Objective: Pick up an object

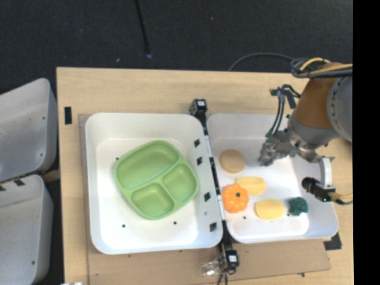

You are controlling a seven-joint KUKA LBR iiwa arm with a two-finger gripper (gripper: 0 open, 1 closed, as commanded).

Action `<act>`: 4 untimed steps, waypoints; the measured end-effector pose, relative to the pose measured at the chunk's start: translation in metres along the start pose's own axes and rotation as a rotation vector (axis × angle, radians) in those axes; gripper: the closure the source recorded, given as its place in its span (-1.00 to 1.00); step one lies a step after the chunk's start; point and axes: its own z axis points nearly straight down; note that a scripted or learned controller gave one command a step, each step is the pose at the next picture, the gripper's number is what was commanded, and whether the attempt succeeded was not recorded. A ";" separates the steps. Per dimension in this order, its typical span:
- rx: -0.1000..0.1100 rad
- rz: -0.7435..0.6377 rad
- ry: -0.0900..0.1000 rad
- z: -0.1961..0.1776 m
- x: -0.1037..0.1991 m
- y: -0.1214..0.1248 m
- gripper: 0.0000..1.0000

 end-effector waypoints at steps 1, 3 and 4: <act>-0.002 -0.003 0.000 -0.064 -0.005 0.001 1.00; 0.001 -0.015 0.002 -0.115 0.035 0.007 1.00; 0.002 -0.017 0.005 -0.124 0.092 0.004 1.00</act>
